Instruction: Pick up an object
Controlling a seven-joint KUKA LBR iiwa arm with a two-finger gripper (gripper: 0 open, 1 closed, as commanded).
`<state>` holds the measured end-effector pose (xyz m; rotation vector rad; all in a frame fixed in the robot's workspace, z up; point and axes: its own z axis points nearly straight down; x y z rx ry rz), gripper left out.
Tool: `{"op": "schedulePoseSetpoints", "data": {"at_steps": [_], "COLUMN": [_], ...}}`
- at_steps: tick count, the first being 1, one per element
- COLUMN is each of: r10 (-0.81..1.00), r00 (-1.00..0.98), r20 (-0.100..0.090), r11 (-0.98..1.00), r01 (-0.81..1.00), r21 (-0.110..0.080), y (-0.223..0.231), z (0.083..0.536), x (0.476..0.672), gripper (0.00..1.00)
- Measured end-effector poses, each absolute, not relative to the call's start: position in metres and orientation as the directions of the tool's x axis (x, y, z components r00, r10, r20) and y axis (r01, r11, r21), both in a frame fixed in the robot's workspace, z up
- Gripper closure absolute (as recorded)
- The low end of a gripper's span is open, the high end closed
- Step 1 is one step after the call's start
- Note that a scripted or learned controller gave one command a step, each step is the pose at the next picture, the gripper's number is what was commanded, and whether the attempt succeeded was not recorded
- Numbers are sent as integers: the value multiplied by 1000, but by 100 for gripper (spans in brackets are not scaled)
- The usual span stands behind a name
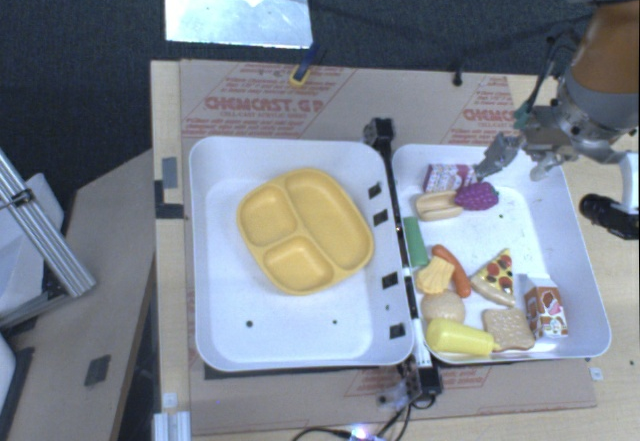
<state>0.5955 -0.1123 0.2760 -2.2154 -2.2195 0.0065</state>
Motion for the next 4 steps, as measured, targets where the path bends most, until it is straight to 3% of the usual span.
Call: {"op": "schedulePoseSetpoints", "data": {"at_steps": [1,4], "r10": [1000,1000], "r00": [-3,0], "r20": [0,1], "r11": [3,0], "r01": [1000,1000], "r21": [2,-3], "y": [-112,-112], "z": [281,120], "x": [597,588], "gripper": [0,0]}}
